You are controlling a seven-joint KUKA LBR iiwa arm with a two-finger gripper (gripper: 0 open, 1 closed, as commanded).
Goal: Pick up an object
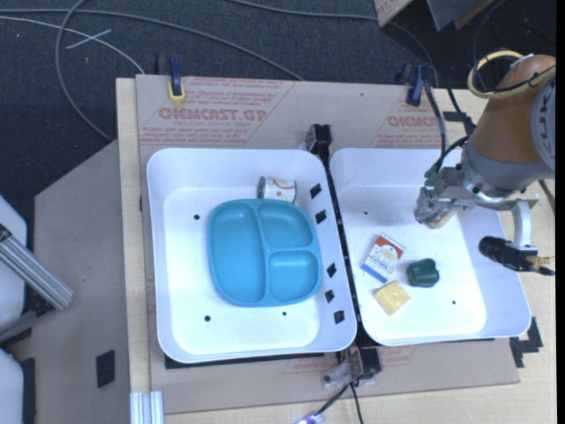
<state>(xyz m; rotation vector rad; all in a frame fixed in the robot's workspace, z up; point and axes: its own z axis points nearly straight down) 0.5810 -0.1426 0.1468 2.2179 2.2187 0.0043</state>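
stage: nothing lifted yet | gripper point(433, 212): above-right of the small box point(383, 258), fingers' spread unclear | left: descend, grasp, lift

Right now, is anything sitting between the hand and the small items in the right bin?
Nothing visible does. The hand hovers over bare white floor of the right bin; the red-and-white packet, dark green object and yellow block lie below it in the view, unobstructed.
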